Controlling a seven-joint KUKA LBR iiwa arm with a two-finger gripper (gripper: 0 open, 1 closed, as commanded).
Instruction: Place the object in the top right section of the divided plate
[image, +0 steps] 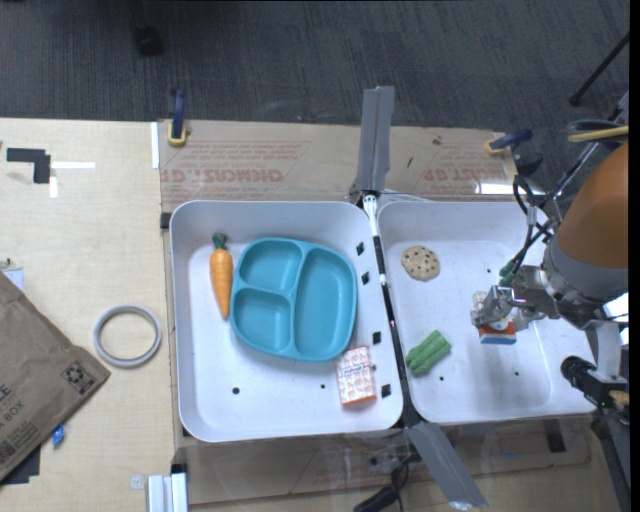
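Observation:
A blue divided plate (295, 300) with three bare sections lies in the left bin (200, 400). In the right bin (455, 395), my gripper (494, 316) hangs low near the middle, reaching in from the right. A small red and blue object (498, 335) sits directly under it, partly hidden by it. A cookie (421, 263) lies at the back left of that bin, and a green vegetable piece (428, 352) at the front left.
An orange carrot (221, 280) lies left of the plate. A small red and white packet (356, 377) rests at the left bin's front right. A grey divider (378, 250) separates the bins. A tape ring (127, 334) and cardboard (30, 390) sit on the bench at left.

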